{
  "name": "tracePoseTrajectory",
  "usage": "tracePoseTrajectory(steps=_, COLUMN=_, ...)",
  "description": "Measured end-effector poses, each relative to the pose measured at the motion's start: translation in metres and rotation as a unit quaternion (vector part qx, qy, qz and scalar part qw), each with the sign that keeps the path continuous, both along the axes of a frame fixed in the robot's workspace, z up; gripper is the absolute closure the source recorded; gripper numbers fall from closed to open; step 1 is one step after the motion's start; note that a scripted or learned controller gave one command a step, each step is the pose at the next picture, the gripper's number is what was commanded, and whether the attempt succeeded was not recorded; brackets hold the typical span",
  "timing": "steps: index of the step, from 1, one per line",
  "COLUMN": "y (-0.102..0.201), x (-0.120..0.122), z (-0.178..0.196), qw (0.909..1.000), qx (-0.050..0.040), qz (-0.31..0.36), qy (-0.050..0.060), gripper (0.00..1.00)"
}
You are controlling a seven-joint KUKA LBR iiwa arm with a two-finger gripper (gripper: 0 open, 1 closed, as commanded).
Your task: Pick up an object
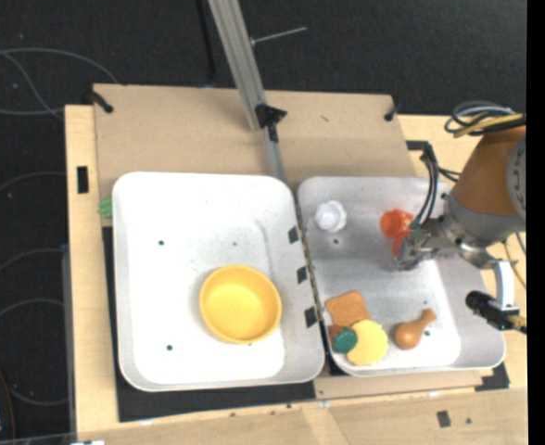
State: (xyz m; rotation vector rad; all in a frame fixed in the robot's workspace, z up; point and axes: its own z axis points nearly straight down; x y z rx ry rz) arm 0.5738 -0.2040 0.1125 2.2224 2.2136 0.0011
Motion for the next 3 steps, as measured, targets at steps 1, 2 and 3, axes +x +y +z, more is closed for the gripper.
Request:
tracePoseTrajectory(steps=1, y=-0.004, x=0.011, z=0.059, qw=1.0000, qx=0.0006, qz=0.004, qy=-0.002, gripper=1.00)
tracePoseTrajectory(steps=2, y=-0.002, x=0.008, z=0.123, qw=1.0000, qx=0.0004, qz=0.004, qy=-0.002, gripper=1.00)
tracePoseTrajectory(steps=3, y=-0.003, x=0.010, z=0.177, qw=1.0000, qx=0.0004, qz=0.005, qy=-0.002, gripper=1.00)
